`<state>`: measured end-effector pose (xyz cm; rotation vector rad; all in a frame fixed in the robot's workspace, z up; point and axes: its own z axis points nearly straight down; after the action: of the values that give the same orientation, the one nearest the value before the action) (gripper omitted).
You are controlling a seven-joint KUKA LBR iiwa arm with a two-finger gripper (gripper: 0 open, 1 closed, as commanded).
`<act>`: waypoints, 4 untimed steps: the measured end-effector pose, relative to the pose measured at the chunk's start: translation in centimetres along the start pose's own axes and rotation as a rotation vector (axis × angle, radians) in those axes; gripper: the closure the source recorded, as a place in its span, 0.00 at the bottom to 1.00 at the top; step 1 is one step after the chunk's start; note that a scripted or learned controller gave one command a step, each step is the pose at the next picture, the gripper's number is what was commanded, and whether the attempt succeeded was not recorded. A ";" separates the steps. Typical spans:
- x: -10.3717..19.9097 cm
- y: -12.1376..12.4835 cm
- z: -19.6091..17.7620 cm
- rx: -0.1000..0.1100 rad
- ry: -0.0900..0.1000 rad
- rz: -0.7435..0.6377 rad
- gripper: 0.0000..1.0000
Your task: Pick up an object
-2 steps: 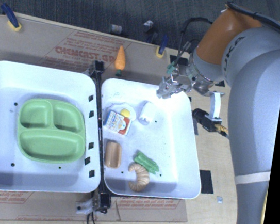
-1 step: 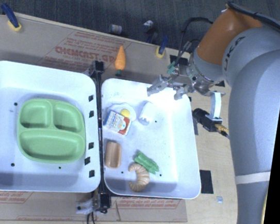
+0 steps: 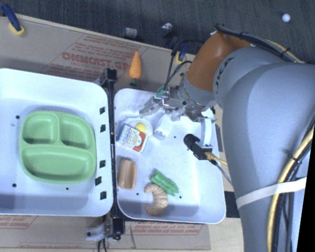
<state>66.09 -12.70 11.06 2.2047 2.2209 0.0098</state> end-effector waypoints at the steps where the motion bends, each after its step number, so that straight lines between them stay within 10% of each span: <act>1: -0.1 0.1 -1.2 -0.003 -0.005 -0.004 1.00; 2: 8.2 -3.8 -8.3 0.014 0.005 0.000 1.00; 3: 7.3 -12.1 -10.3 0.015 0.004 0.002 1.00; 4: -0.8 -18.2 -9.1 0.016 0.003 0.003 1.00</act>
<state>47.79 -13.64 19.92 2.2171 2.2269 -0.0043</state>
